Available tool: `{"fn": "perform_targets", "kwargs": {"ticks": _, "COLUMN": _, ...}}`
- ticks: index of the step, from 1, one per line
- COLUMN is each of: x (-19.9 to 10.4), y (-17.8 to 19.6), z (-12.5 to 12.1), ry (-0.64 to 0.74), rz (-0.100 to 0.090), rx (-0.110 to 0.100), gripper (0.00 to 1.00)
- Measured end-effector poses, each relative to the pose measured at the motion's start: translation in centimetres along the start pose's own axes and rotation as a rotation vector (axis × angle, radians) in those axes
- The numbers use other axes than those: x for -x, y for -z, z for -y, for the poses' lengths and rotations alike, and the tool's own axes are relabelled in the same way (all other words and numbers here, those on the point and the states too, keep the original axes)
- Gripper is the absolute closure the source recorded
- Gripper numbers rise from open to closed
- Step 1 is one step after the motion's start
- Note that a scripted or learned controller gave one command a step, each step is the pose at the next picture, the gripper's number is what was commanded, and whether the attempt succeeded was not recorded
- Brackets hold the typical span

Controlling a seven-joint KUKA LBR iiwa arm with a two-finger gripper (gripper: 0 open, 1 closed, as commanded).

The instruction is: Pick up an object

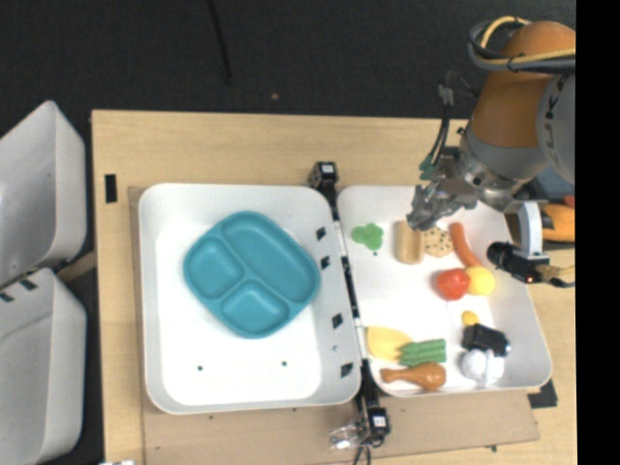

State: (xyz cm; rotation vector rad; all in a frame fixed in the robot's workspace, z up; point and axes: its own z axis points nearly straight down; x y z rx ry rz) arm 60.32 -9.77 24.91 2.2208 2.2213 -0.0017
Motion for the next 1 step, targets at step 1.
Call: {"fn": "perform_targets", "kwargs": {"ticks": 1, "x": -0.2, "y": -0.15, "z": 0.23, "ry": 0.001, "rz": 0.0, "rx": -0.004, "gripper": 1.0}}
